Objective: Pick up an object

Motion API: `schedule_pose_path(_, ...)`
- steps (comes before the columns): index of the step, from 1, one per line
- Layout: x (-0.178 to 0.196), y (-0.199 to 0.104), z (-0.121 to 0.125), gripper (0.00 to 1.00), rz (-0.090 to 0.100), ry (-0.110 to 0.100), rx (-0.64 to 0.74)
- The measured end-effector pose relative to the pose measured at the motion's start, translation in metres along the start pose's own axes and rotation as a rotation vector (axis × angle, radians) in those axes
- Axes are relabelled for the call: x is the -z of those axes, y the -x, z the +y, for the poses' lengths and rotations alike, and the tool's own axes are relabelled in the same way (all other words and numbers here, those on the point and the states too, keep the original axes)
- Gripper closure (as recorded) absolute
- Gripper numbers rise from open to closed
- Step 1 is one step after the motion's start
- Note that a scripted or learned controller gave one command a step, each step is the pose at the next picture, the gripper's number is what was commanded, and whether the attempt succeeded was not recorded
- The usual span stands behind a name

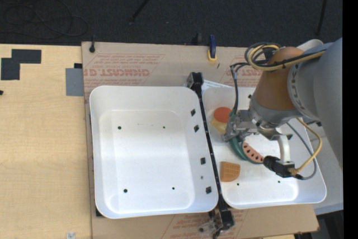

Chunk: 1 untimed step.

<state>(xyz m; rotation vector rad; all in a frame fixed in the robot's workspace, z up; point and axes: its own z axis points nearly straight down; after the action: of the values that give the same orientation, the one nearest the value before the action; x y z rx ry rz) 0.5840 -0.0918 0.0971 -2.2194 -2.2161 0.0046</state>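
Note:
My gripper [236, 132] is down inside the right bin [302, 190], near its left wall. Just to its upper left lies a red-orange round object [222, 113], with a small yellow piece [218, 125] below it, close to the gripper. A green object with a pink-and-red striped part [249, 153] lies directly under and to the right of the gripper, seemingly touching it. A tan-orange wedge [230, 171] rests apart, nearer the front of the bin. The arm's body hides the bin floor behind the gripper.
The left bin [103, 120] stands beside the right one, with a black divider strip [202, 140] between them. A black connector with a yellow cable [282, 166] hangs from the arm over the right bin. Cardboard lies under both bins.

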Motion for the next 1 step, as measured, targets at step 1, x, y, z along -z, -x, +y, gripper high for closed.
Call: schedule_pose_path(1, 0.0948, -0.0582, -0.0585, 1.00, 0.002, 0.005, 0.005)
